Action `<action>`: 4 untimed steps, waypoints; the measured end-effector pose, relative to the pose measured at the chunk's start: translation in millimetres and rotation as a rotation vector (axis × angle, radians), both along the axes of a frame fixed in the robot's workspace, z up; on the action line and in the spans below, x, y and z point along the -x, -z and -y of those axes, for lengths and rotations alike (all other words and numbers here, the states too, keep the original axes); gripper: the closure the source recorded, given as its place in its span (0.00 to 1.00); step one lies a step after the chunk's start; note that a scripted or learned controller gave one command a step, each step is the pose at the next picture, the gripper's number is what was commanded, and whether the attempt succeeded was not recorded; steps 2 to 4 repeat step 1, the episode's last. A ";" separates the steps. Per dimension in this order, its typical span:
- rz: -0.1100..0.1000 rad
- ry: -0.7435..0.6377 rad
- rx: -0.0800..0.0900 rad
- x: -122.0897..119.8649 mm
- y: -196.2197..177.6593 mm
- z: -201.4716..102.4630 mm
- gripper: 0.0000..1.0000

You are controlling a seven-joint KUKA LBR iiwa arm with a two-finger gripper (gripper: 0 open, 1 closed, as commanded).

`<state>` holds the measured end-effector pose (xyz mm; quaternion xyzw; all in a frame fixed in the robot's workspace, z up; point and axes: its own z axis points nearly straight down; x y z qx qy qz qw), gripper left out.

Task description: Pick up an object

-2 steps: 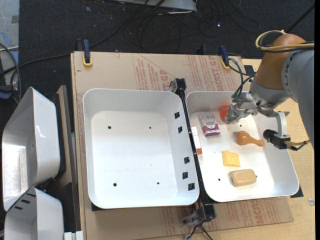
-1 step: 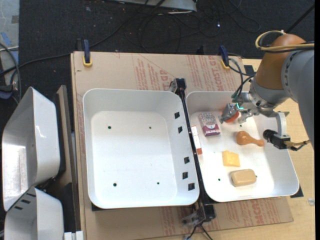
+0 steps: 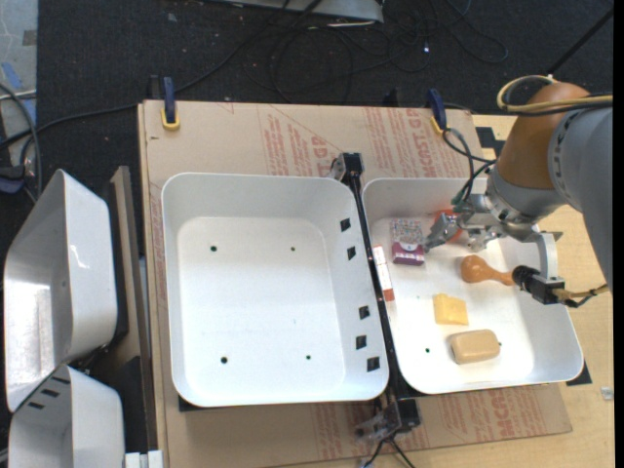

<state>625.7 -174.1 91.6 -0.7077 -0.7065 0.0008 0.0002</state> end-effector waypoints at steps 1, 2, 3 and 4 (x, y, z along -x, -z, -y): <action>0.001 -0.004 -0.001 11.9 -1.0 -17.0 0.00; 0.001 -0.004 -0.001 11.9 -1.0 -17.0 0.00; 0.001 -0.004 -0.001 11.9 -1.0 -17.0 0.00; 0.001 -0.004 -0.001 11.9 -1.0 -17.0 0.00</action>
